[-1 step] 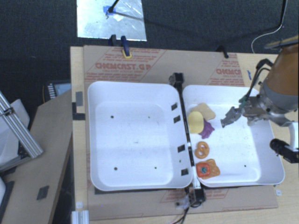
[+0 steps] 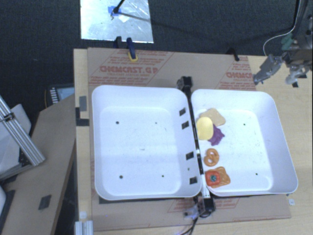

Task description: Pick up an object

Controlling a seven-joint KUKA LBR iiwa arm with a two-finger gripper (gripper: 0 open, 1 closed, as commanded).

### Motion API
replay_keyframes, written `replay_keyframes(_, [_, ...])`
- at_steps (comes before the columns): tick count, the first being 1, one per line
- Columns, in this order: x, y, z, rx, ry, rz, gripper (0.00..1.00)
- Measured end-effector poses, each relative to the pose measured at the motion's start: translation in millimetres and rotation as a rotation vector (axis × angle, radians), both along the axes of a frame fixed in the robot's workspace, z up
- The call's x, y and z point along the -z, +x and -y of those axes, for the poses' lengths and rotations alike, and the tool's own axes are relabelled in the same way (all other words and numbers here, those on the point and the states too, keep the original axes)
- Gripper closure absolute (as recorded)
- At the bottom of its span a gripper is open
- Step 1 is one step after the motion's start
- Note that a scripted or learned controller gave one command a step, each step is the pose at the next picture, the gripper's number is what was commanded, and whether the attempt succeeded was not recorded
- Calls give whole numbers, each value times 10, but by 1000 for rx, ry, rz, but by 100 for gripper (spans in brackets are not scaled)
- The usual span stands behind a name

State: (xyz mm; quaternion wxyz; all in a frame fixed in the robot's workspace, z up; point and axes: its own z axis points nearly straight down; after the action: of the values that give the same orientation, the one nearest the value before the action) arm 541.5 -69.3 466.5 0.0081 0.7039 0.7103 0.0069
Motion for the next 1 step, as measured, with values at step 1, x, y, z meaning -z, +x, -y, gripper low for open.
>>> replay_keyframes(1, [-738,-116,935,16,-4,-10,0])
